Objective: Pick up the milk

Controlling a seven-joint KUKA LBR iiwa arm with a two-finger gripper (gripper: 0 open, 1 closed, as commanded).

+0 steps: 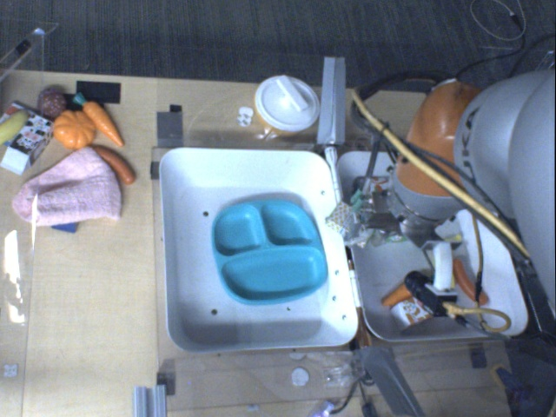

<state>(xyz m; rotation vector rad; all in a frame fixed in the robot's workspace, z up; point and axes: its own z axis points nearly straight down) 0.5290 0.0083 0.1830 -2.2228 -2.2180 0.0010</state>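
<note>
The fingers (352, 218) sit over the wall where the two bins meet, at the end of the grey arm (512, 137). They are blurred against the wrist parts, so I cannot tell whether they are open or shut, or whether anything is between them.

The milk (413, 312), as far as it can be made out, is the small white carton with a brownish label. It lies near the front wall of the right bin (378, 272), below and to the view's right of the fingers and well apart from them. Its label is too small to read. An orange piece (395, 295) lies just beside it on the side nearer the fingers, and a thin orange-red stick (466, 278) lies farther right.

To the view's left of the fingers, in the left bin (174, 250), a blue tray (269, 250) with three compartments lies flat. Its nearest corner is close to the fingers.

Above the fingers in the view, past the bins, a white lid (288, 102) stands on the table (87, 320).

Far to the view's left of the fingers, on the table, lie:
- a pink cloth (69, 194)
- a pumpkin (74, 129)
- a carrot (106, 122)
- a brown sausage (119, 165)
- a small printed box (30, 137), its writing too blurred to read
</note>
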